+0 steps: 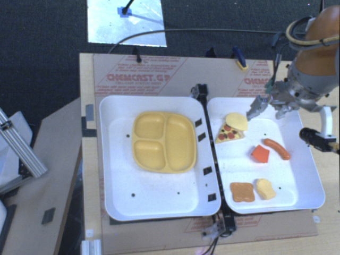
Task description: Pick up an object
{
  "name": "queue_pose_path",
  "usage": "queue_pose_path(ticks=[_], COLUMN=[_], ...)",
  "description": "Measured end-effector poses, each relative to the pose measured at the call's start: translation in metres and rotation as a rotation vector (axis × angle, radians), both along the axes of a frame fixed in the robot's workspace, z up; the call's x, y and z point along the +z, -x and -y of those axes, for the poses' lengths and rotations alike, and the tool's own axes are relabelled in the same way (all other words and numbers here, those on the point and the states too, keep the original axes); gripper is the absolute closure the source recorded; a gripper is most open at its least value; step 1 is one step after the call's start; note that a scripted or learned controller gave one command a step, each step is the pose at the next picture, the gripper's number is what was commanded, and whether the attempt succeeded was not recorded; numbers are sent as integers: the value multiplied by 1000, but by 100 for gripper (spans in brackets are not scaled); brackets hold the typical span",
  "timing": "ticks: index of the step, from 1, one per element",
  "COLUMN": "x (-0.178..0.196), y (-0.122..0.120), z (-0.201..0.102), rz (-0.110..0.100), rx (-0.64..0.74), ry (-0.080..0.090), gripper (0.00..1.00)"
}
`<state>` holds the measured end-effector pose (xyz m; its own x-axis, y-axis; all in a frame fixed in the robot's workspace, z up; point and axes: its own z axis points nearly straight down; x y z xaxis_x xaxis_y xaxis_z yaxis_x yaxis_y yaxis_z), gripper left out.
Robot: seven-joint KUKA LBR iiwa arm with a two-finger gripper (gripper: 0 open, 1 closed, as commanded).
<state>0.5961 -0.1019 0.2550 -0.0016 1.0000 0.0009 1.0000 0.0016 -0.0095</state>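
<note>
- Over the right bin (297,198), the hand (267,108) hovers above the back edge with its two fingers apart and nothing between them; one fingertip hangs just beside the yellow round piece (236,121).
- That piece overlaps the pizza slice (228,135), so a grasp there may drag both or slip off the flat top.
- The orange block (260,154), sausage (277,149), toast (242,192) and cheese wedge (265,189) lie apart, probably easier targets.
- The yellow divided plate (162,141) sits in the left bin (119,195).
- The board on the tabletop (138,73) reads "CHEMCAST GP" in red.
</note>
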Motion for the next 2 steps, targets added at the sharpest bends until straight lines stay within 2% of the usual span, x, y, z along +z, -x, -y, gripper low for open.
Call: queue_pose_path(ticks=[1, 2], x=[6, -54], y=[-2, -2], z=[0, -8], rz=[11, 6], rx=[2, 1], ry=[1, 0], gripper=[0, 0])
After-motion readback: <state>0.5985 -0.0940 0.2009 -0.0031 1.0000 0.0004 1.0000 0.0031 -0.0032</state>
